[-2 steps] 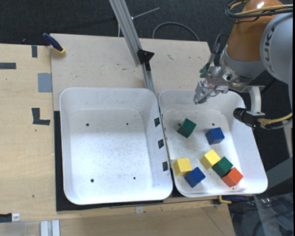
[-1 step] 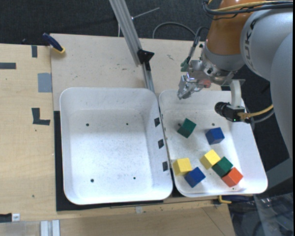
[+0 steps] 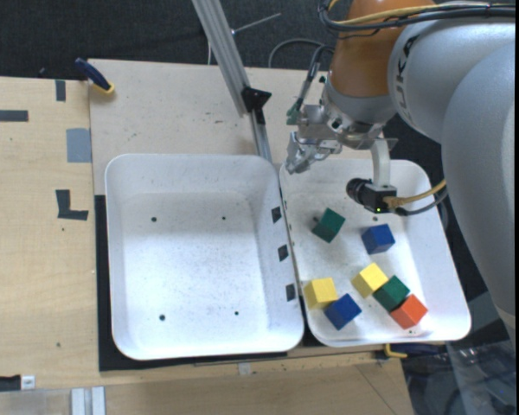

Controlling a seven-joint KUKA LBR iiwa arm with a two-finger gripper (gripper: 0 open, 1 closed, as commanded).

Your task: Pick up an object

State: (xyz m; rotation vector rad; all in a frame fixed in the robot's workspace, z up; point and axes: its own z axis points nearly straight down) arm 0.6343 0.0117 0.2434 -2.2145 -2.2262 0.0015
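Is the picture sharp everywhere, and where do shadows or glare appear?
Camera view: blocks such as the green block look sharp; the gripper is small and somewhat soft; mild glare whitens the left bin; soft shadows lie beside the blocks.

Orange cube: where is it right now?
In the camera view, the orange cube sits in the right bin, near its front right corner, touching the dark green cube.

The grey arm [image 3: 467,85] reaches in, its end effector [image 3: 299,159] pointing down.
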